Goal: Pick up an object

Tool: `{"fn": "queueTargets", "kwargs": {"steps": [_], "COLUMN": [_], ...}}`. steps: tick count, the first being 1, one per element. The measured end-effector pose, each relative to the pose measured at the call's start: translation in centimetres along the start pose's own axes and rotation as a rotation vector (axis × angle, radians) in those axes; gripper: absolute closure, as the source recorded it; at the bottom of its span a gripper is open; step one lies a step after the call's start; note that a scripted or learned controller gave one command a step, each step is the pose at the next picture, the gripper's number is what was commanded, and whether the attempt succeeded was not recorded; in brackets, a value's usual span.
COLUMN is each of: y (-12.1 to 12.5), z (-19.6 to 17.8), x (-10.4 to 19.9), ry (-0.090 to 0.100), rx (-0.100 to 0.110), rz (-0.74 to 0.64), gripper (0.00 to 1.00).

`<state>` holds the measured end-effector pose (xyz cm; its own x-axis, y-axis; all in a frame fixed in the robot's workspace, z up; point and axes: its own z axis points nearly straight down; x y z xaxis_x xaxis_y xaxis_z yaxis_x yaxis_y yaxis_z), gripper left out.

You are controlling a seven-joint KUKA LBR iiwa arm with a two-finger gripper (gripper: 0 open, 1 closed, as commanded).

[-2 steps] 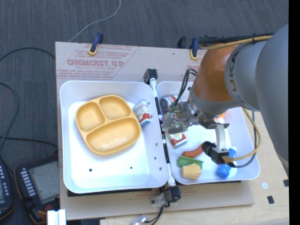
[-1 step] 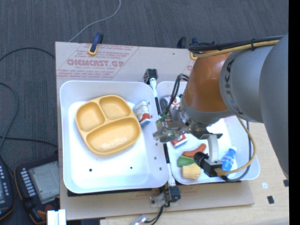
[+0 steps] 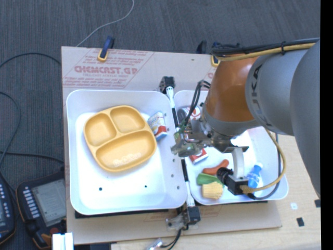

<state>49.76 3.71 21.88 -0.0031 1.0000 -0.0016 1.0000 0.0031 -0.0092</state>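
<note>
My gripper [image 3: 185, 144] hangs low over the left edge of the right bin [image 3: 274, 191], close to the wall between the two bins. Just below and right of it lies a small red and white item [image 3: 198, 157]. Further toward the front of that bin lie an orange-red piece [image 3: 216, 167], a green piece [image 3: 204, 179] and a yellow block [image 3: 212, 191]. A small blue and white bottle [image 3: 254, 175] rests at the bin's right. The arm's wide grey and orange body hides the back of this bin.
The left bin [image 3: 78, 191] holds a yellow divided plate [image 3: 120, 137] and a small blue, white and red packet [image 3: 157, 124] by its right wall. A black-tipped tool [image 3: 168, 85] lies on the board behind the bins.
</note>
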Motion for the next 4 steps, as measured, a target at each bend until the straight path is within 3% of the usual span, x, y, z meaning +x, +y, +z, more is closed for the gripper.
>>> {"fn": "queueTargets", "kwargs": {"steps": [4], "y": [0.2], "z": [-3.0], "x": [0.1], "ry": [-0.004], "rx": [0.017], "rz": [-0.005], "gripper": [1.00]}}
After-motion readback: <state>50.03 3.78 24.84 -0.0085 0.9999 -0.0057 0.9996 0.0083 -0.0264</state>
